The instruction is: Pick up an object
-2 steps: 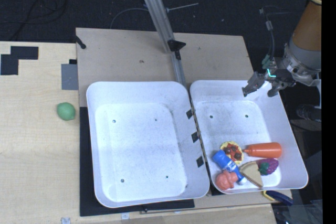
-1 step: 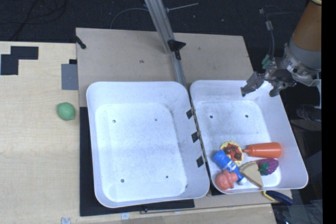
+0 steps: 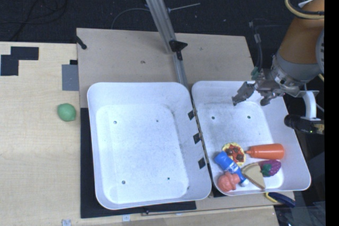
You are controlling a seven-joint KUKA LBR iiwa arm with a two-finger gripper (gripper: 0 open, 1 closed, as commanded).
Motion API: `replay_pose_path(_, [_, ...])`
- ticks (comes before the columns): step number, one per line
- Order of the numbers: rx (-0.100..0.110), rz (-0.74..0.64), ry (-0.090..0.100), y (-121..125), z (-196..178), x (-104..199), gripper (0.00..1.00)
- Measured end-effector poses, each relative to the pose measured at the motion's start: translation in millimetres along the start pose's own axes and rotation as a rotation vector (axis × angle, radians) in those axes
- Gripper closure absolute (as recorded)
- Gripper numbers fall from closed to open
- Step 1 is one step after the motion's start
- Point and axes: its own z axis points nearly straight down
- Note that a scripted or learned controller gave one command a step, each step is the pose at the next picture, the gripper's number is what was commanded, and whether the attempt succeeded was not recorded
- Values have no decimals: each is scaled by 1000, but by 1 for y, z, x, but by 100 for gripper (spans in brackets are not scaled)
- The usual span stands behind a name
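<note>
Your grey arm [image 3: 302, 45], orange-banded above the wrist, reaches in from the right and holds its hand [image 3: 253, 98] over the far part of the right bin [image 3: 249, 124], fingers spread apart with nothing between them. The objects you could pick up sit bunched in that bin's near corner, well apart from the hand: an orange bottle-shaped toy [image 3: 265, 152] lying on its side, a yellow and red piece [image 3: 233, 153] just left of it, a blue item [image 3: 229, 163] below that, a pink lump [image 3: 228, 182] at the near rim, a tan wedge [image 3: 254, 175] beside it, and a small purple piece [image 3: 271, 168] under the orange toy. The left bin [image 3: 139, 145] lies alongside, the two joined by black clips [image 3: 196, 137]. On the desk [image 3: 32, 129] to the far left rests a green ball [image 3: 67, 112]. A metal rail [image 3: 161, 16] slants up behind the bins.
</note>
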Motion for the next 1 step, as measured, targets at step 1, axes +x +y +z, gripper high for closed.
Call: replay_pose_path(1, [0,0,0,-2,45,-6,0])
